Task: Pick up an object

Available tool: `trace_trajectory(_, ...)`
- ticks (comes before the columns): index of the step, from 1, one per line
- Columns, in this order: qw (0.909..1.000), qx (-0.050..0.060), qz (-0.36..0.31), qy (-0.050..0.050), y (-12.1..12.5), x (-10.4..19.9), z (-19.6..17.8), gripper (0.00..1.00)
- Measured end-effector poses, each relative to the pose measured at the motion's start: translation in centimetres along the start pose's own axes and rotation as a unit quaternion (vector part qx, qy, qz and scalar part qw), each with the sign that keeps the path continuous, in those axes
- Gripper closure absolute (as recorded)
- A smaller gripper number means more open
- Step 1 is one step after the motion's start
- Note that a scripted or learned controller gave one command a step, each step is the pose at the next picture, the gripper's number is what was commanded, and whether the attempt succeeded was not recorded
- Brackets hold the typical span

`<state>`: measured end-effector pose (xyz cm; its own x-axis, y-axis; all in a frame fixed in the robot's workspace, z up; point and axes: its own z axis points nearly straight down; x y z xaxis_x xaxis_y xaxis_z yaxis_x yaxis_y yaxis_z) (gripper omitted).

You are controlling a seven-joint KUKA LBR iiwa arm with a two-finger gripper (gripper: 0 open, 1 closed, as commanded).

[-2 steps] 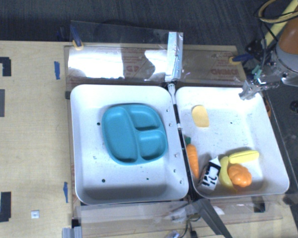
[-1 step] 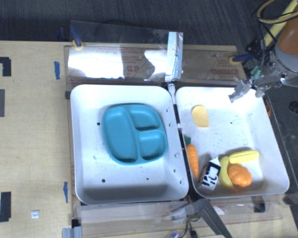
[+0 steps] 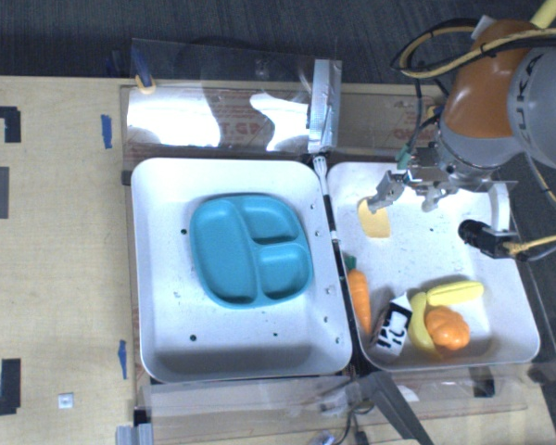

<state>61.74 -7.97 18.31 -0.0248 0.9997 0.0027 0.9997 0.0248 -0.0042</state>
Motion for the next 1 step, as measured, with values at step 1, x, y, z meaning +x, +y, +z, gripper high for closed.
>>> trace_trajectory(1,0.9995,-0.006,-0.031,-0.002,0.70,-1.59,9.50,0.00)
